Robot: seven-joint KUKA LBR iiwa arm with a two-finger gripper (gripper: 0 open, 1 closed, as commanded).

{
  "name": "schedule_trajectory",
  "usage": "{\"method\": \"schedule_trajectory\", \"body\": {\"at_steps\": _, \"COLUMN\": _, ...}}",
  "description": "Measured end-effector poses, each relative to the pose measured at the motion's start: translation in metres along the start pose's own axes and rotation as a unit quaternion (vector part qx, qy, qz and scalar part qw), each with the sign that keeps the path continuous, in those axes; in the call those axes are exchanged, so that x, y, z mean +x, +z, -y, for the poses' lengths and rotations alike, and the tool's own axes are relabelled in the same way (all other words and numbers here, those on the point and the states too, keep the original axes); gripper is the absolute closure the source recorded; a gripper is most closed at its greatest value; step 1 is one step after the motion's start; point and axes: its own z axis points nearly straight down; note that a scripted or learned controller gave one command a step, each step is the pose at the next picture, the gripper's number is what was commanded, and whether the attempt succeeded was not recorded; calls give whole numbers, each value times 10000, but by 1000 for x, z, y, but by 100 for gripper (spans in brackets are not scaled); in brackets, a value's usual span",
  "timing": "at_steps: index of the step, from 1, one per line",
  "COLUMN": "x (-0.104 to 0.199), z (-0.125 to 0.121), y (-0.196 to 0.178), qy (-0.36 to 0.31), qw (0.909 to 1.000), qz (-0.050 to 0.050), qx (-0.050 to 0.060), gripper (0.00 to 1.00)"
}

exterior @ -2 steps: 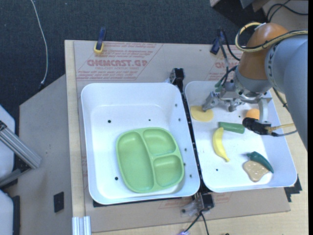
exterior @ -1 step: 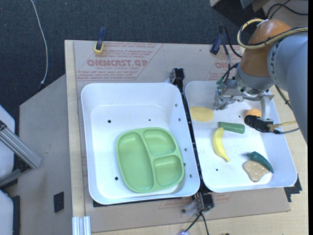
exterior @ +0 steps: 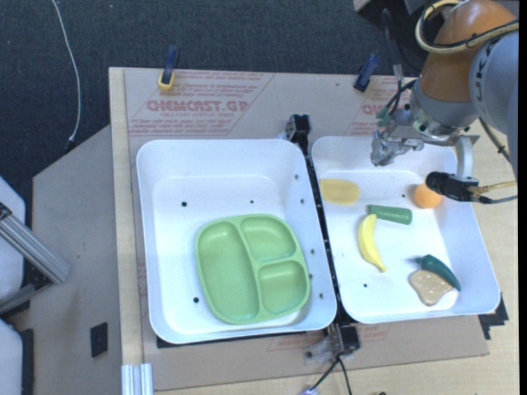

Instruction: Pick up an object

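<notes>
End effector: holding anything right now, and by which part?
Nothing held. The end effector hangs over the right bin's far edge, apart from every item in it.

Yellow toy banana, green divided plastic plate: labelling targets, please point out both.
Yellow toy banana (exterior: 370, 243), camera view, middle of its curved body.
Green divided plastic plate (exterior: 224, 271), camera view, floor of its largest compartment.

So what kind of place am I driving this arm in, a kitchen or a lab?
Most likely a robotics lab bench, not a kitchen. Two white bins sit on a board clamped at its far edge, loose cables trail over dark carpet, and the food, like the banana, looks like toy props.
</notes>
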Motion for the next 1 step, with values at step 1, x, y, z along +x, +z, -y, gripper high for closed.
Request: {"method": "schedule_trajectory", "body": {"at_steps": 1, "x": 1, "z": 0, "y": -44, "qy": 2, "qw": 10000, "qz": 0, "qx": 0, "gripper": 100}}
